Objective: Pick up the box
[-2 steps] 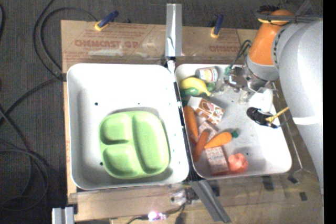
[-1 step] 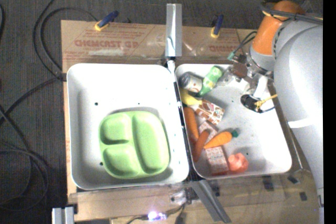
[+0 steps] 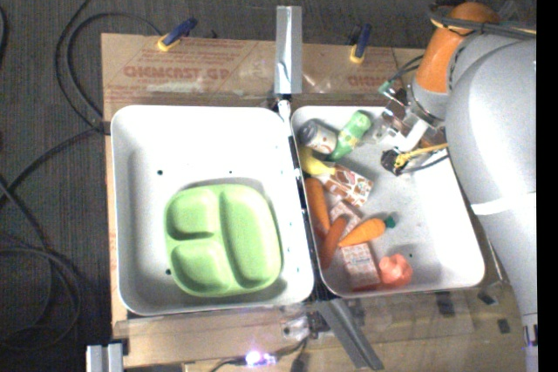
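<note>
We see the right bin (image 3: 462,270), our landmark. At its near edge lies the small box (image 3: 358,264), touching a red toy (image 3: 395,271). Farther in lies a carrot (image 3: 365,231), then a green bottle (image 3: 352,133). The gripper (image 3: 398,138) hangs over its far part; its state we cannot tell.

Evenly and fairly brightly lit from above. Mild glare on the rims of the two shallow white plastic bins (image 3: 131,122), and on the big pale grey arm casing (image 3: 497,126), nearly blown out to white. Soft, short shadows under the lime-green compartment tray (image 3: 225,240). Dim, grainy dark carpet floor (image 3: 52,30) around the bench. Slightly soft overall; small items in the right bin blurry. Tiny purple flare at the bottom edge.
</note>
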Robot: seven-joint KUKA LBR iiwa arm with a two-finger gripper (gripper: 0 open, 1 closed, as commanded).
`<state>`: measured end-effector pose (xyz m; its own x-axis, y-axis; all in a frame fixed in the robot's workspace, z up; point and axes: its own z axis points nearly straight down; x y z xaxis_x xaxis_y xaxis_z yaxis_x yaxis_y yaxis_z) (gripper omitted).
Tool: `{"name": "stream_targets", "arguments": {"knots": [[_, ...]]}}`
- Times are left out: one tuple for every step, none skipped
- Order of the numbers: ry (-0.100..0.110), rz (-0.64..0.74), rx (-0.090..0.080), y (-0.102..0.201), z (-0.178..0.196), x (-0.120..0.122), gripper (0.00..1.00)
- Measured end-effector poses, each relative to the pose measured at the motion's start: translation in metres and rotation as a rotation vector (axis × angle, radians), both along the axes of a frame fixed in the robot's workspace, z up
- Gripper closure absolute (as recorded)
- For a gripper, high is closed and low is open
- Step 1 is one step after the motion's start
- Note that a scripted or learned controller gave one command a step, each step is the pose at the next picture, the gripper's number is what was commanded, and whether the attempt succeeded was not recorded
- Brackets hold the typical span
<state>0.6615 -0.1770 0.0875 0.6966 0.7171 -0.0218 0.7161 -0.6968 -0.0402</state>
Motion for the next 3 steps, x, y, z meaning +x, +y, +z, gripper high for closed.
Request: {"name": "stream_targets", "arguments": {"knots": [[-0.007, -0.021, -0.003, -0.02, 0.0, -0.002, 0.0], [-0.016, -0.109, -0.023, -0.008, 0.001, -0.005, 0.0], [-0.01, -0.312, -0.011, -0.012, 0.002, -0.004, 0.0]]}}
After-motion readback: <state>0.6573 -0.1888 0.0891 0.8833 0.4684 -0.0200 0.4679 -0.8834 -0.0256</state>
